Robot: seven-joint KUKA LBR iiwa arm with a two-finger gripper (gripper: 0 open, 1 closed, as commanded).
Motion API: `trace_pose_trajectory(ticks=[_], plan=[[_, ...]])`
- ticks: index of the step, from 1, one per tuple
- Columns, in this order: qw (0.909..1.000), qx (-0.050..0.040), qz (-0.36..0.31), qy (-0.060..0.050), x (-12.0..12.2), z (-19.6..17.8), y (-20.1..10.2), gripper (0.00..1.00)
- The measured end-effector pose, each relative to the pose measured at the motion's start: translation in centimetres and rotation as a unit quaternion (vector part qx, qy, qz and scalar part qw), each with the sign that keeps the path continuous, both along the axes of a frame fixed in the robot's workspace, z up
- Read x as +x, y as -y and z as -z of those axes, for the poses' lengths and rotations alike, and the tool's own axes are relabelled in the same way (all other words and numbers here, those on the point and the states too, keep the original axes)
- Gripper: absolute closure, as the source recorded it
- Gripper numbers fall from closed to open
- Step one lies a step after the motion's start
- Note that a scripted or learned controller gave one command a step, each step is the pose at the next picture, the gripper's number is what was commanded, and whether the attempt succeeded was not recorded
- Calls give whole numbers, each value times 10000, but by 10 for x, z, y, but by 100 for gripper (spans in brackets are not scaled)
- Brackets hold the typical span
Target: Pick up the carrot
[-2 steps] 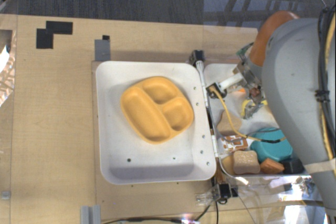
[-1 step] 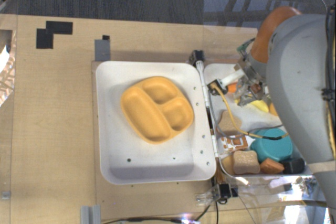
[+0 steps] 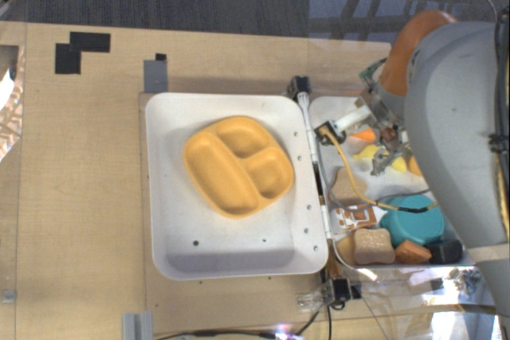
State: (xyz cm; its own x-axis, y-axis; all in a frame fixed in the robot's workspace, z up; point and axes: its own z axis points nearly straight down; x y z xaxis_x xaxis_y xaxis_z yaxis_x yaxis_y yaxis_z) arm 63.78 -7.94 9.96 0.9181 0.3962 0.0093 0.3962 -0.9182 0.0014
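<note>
The carrot (image 3: 364,135) is a small orange piece lying in the upper part of the right bin (image 3: 323,111), next to a yellow item (image 3: 363,156). My gripper (image 3: 384,149) hangs low over the bin just to the right of the carrot, close beside it. The bulky grey arm (image 3: 454,131) with its orange band covers the right side of this bin. The carrot lies on the bin floor, apart from the gripper tip as far as I can see.
The left bin (image 3: 167,171) holds a yellow divided plate (image 3: 237,165). In the right bin lie a tan bread slice (image 3: 346,189), a teal bowl (image 3: 414,225), a brown block (image 3: 373,246) and an orange piece (image 3: 412,252). A yellow cable (image 3: 351,171) crosses the bin.
</note>
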Motion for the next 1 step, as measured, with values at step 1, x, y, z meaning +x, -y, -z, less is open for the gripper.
trace_pose_trajectory(ticks=[1], plan=[[9991, -2, 429, -19, -44, 13, 18, 0]])
